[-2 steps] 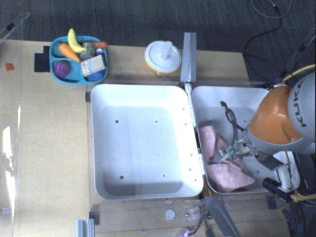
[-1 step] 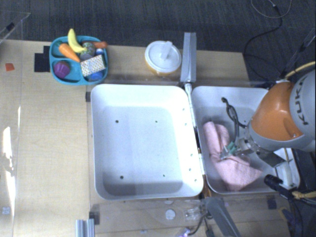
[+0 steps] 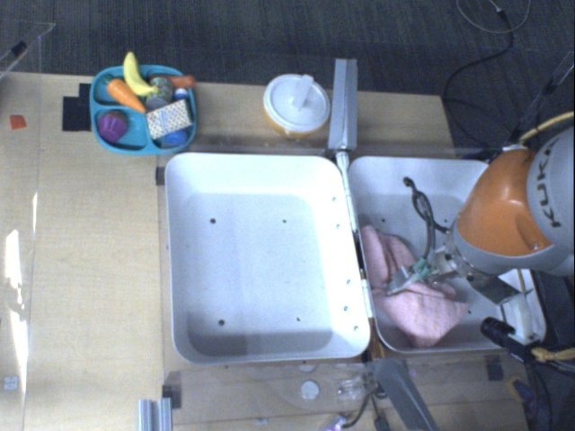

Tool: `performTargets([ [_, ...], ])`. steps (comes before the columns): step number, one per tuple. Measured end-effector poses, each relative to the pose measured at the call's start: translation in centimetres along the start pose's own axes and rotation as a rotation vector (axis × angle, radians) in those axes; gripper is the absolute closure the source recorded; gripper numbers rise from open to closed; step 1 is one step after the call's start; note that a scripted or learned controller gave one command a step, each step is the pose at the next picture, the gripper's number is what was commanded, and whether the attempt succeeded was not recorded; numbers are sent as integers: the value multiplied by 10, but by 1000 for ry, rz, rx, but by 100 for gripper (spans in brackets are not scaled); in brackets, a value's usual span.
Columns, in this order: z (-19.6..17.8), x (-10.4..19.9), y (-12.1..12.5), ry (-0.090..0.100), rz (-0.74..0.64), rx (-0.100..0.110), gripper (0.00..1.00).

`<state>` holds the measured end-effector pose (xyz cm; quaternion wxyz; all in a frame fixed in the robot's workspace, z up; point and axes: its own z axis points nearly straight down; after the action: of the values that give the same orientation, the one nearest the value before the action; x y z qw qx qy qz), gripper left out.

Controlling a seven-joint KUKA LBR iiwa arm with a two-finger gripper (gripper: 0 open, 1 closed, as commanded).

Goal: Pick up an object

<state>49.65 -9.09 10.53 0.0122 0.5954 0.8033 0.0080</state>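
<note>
Pink cloth bunched up in the right bin, down toward its near-left corner, spilling along the left wall. Gripper sitting right on top of the cloth's right side, thin fingers angled left into the folds. Can't tell from this angle how far apart the fingers are or whether any fabric is actually pinched between them. Grey arm with the orange band coming in over the bin's right edge, covering a good chunk of that side. Black cable looping across the bin floor just behind the gripper. Left bin right next door, walls touching along the middle. Further back on the worktop: white lidded tub near the far edge, and a blue tray of toy food toward the far-left corner, banana and carrot on top.
</note>
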Motion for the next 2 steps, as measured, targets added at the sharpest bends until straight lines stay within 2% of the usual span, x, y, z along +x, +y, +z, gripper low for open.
performTargets([
  [1, -11, 0, 3, -2, -3, -6, 100],
  [2, -11, 0, 3, -2, -3, -7, 0],
])
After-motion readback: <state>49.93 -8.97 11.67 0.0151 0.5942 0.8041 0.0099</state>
